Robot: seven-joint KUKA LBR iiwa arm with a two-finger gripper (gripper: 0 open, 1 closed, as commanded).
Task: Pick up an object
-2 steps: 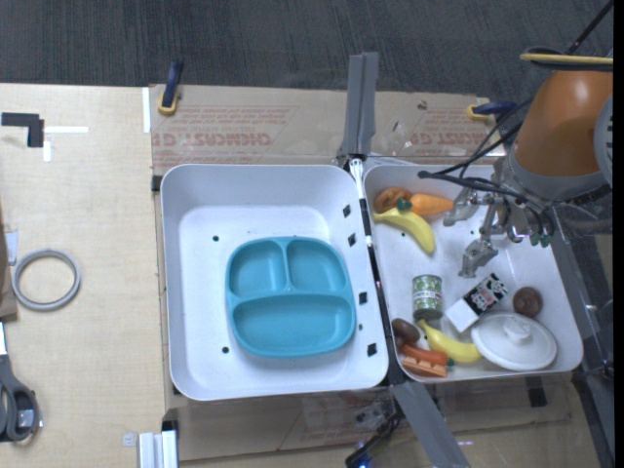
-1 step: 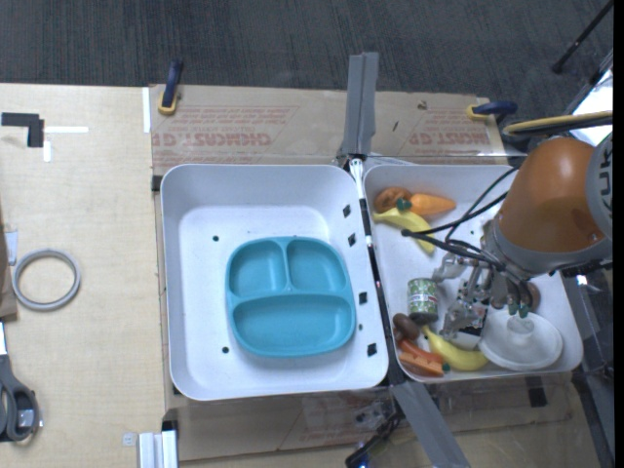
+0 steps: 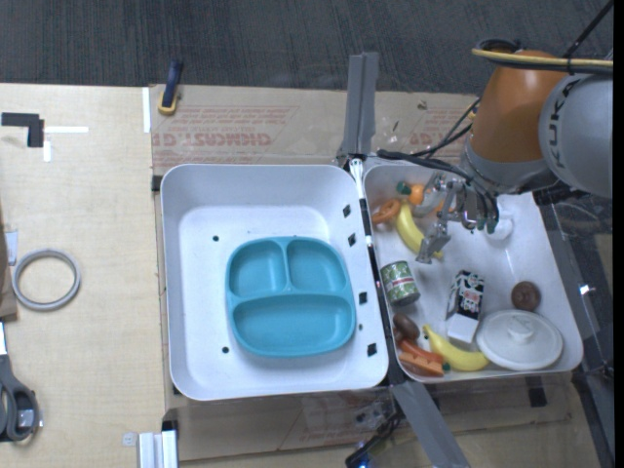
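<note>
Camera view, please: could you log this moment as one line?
arm: over right bin | gripper: beside banana, nothing seen held | left bin: blue divided plate | pick: not yet done

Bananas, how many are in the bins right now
2: one banana near the right bin's top left by the gripper, another banana at its bottom beside the white lid. Others may be hidden.
</note>
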